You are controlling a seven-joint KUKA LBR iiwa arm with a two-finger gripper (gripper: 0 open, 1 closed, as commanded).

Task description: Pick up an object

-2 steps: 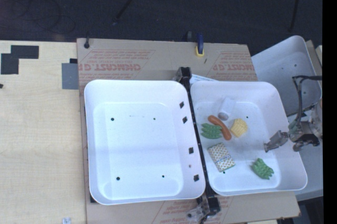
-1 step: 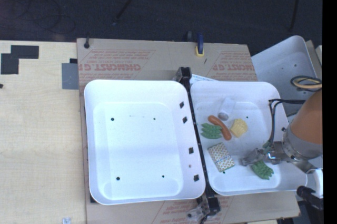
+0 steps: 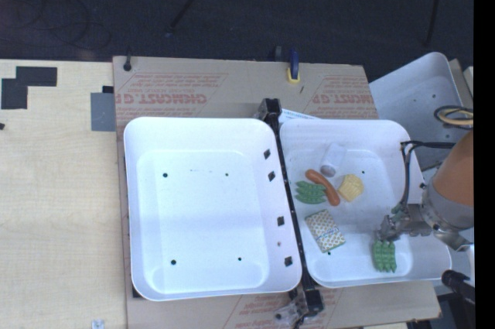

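From my remote seat I see the arm (image 3: 456, 180) reaching in from the right edge of the view, its wrist low over the right bin (image 3: 390, 132). The gripper (image 3: 389, 231) sits just above a green knobbly object (image 3: 384, 256), near that bin's lower right corner; at this angle I cannot tell how it is set, and I cannot tell whether it touches the green piece or merely hangs over it. Nothing I can make out is being carried. To the left of the gripper, a little apart, lies a small patterned packet (image 3: 325, 231), tilted on the bin floor. Further up and left from the gripper there is a cluster: an orange carrot-like stick (image 3: 323, 186) lying diagonally across a green leafy piece (image 3: 309, 194), with a yellow corn-like piece (image 3: 350, 187) just beside them on the gripper's side. Above that cluster lies a small pale greyish object (image 3: 332, 162), too blurred for me to name. Well away to the left of the gripper, past the black clips along the shared rim, is the left bin (image 3: 203, 128). Both bins rest on a cardboard sheet (image 3: 201, 91) over the wooden bench (image 3: 54, 196).
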